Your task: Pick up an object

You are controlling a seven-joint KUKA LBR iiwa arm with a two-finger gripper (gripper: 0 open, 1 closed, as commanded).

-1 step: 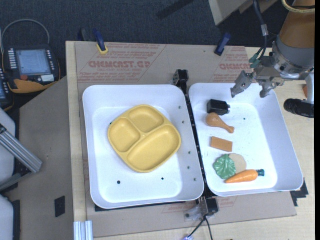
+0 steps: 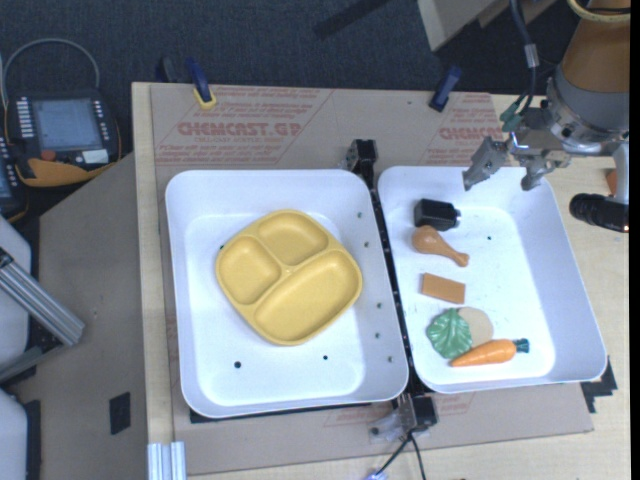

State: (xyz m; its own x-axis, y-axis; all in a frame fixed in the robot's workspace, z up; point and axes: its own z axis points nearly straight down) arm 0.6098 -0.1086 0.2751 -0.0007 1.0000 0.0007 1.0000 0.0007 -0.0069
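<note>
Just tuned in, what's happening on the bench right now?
The gripper hangs with its fingers spread over the far edge of the right bin, holding nothing. Below it in that bin lie a black block, a toy drumstick, an orange slab, a green leafy piece and a carrot. The left bin holds a yellow divided plate. Nothing has been picked up yet.
</note>
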